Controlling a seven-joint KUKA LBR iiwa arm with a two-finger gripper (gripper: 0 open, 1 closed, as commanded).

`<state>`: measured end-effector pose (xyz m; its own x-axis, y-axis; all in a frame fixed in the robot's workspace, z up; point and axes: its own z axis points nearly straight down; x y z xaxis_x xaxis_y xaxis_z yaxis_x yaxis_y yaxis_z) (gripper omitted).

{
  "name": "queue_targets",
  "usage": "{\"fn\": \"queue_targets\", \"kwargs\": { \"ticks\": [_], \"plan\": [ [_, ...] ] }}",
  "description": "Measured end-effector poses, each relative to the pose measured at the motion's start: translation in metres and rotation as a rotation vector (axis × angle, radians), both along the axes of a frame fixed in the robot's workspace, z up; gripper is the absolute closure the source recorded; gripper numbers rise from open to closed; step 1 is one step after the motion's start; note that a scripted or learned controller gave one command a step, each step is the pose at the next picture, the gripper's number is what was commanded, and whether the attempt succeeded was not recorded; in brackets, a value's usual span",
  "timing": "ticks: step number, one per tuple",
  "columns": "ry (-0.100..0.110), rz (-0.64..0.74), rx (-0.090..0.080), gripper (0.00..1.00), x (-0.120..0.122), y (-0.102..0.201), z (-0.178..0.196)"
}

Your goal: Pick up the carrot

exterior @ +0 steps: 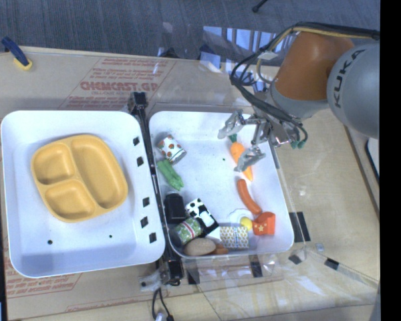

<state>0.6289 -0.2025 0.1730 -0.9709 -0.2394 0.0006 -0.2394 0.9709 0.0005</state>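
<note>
Two bins [27, 259] of smooth, matt white plastic. Yellow divided plate [79, 176], smooth plastic with a faint sheen. Carrot [238, 154], smooth orange plastic, at 1 o'clock in the right-hand bin; gripper [244, 141] of bare, shiny metal. Arm [361, 85]: glossy grey shell, satin orange band. Bench cover [107, 82]: matt brown paper, printed red.

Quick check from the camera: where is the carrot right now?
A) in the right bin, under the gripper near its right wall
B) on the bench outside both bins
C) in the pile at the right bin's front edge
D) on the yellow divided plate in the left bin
A: the carrot lies on the floor of the right bin, directly beneath the gripper, while the yellow plate sits in the left bin.
</note>
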Motion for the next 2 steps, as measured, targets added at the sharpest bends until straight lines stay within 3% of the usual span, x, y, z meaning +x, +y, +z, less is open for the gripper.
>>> {"fn": "queue_targets", "kwargs": {
  "ticks": [1, 2],
  "plan": [
    [0.004, -0.104, 0.002, 0.00, 0.013, -0.007, -0.084],
    [-0.006, -0.097, -0.001, 1.00, 0.017, -0.006, -0.069]
  ]
}}
